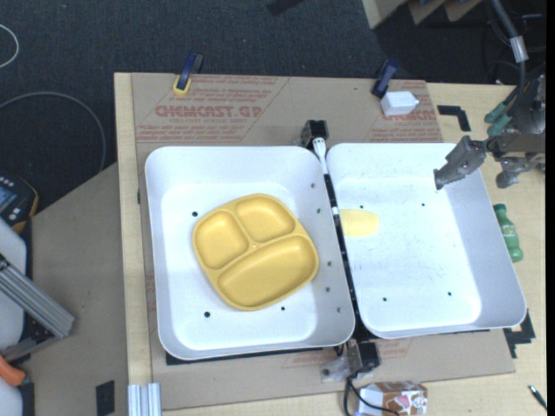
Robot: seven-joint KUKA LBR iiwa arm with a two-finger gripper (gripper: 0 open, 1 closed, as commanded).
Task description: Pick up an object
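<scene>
The pincer (458,166), state impossible to tell, risks missing the flat yellow piece (358,224) lying well below-left of it.

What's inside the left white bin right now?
The left shallow white bin holds one yellow three-compartment plastic plate, lying flat with nothing in its compartments. Whatever lies under the plate is covered.

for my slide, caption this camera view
Tool over right bin; yellow divided plate in left bin.
</scene>
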